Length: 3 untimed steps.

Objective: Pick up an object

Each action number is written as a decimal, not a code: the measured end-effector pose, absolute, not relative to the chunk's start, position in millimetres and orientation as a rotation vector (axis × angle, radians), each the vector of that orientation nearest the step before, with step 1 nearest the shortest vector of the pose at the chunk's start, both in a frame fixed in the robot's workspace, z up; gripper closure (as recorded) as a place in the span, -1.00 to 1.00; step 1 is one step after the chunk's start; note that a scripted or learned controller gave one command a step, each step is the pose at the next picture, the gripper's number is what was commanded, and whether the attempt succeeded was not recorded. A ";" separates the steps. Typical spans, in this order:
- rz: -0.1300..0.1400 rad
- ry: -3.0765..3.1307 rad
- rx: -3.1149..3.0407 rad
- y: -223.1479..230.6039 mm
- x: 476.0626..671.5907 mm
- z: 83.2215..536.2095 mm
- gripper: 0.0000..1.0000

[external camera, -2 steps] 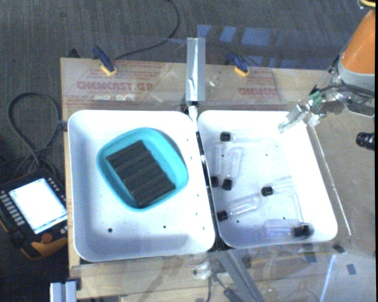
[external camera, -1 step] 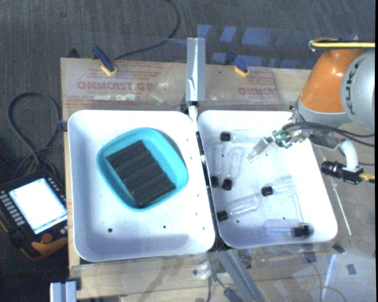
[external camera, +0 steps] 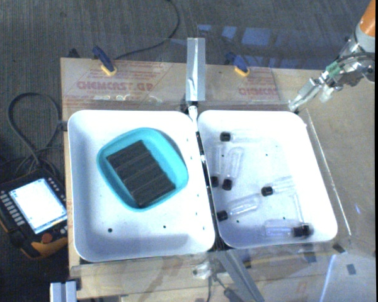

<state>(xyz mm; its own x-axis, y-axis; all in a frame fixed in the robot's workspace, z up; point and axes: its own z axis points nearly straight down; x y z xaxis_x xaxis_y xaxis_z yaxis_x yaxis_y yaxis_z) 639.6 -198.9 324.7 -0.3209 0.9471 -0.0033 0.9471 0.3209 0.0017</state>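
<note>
End effector [external camera: 300,101], finger state unreadable, hovered beyond right bin's [external camera: 315,168] far-right corner; vials [external camera: 232,162] lay down-left.

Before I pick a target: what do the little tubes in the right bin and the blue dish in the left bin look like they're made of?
Tubes: clear, glossy plastic or glass, hard to say which; the white bin shows through them, and their caps look black. Blue dish: likely smooth moulded plastic, opaque turquoise with rounded edges. The dark ribbed block in it looks matte, perhaps rubber or foam.
</note>
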 end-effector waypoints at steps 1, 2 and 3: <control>-0.002 2.691 1.622 -193.3 629.6 199.7 -1.00; 0.000 2.705 1.594 -136.6 618.4 95.4 -1.00; 0.001 2.739 1.531 -152.4 618.1 285.6 -1.00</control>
<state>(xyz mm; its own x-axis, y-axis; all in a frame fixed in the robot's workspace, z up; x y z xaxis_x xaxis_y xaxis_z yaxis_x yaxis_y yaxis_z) 618.1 -152.4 285.6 -0.5237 0.8519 -0.0028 0.8519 0.5237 0.0020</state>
